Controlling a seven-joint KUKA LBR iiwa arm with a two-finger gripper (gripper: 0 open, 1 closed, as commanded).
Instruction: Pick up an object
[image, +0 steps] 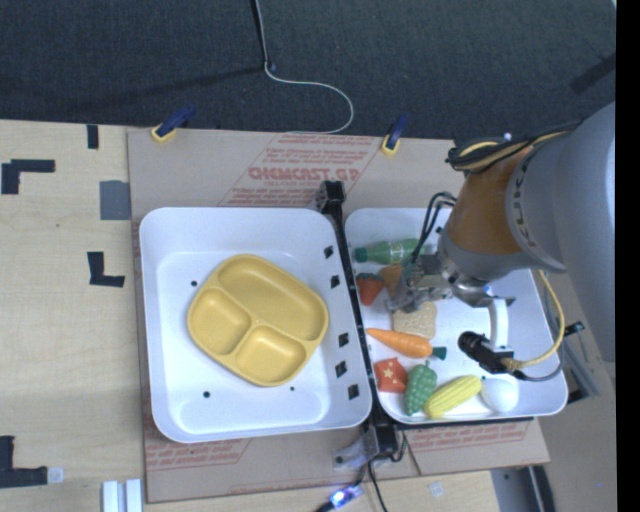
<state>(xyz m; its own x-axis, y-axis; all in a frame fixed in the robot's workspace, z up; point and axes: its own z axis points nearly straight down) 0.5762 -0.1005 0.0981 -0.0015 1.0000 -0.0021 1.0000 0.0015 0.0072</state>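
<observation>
**Gripper low over the toy food, grasp unconfirmed**

Taking the carrot (399, 342) as the landmark and starting at the near edge of the right bin (535, 405): just nearer than the carrot lay a red piece (390, 374), a green bumpy vegetable (420, 387) and a corn cob (453, 395), with a white egg-like thing (500, 395) nearer and well to its right. Directly beyond the carrot sat a pale speckled slab (416, 320), and over that slab's far edge hung the gripper (410, 292). Whether its fingers were spread or closed could not be told, and nothing could be seen held between them. Farther still from the carrot lay a green bottle (385, 250). Well to the carrot's left, in the left bin (160, 240), rested a yellow divided plate (258, 318).

The step in hand looked like the descent onto a target, probably the slab or a small piece beside it. The next move would call for closing firmly and lifting straight, without dragging neighbours.
</observation>
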